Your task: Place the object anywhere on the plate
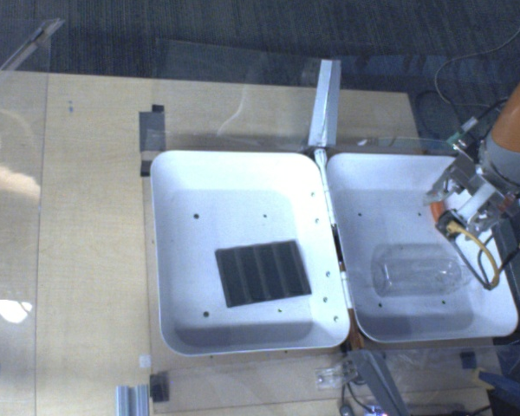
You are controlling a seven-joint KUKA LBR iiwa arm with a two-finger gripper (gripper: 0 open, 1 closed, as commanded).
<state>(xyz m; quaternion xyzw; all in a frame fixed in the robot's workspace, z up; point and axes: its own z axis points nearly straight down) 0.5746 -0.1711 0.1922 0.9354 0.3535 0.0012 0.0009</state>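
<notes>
**Current state.** The task object, a transparent plastic bottle [416, 271] lying on its side, rests on the floor of the right-hand shallow white bin [373, 176], toward the near edge. The target, a dark ribbed rectangular plate [263, 273], lies flat in the left-hand shallow white bin [234, 176]. It is well apart from the bottle, with the bin walls between them. Both bins sit on the pale wooden table [78, 250].

**Pincer.** The pincer [457, 208] hangs over the right side of the right-hand bin, near the bottle but not on it. Nothing shows in its grip. Whether it is apart or together cannot be told from this view.

**Step in hand.** Judged from the layout, this is the approach to the grasp — pick-up is not yet done.

**Next move.** The pincer must come over the bottle's middle, align across its narrow width, descend and close. The smooth, round body may roll or slip — a centred grip is advisable before the carry to the plate.
</notes>
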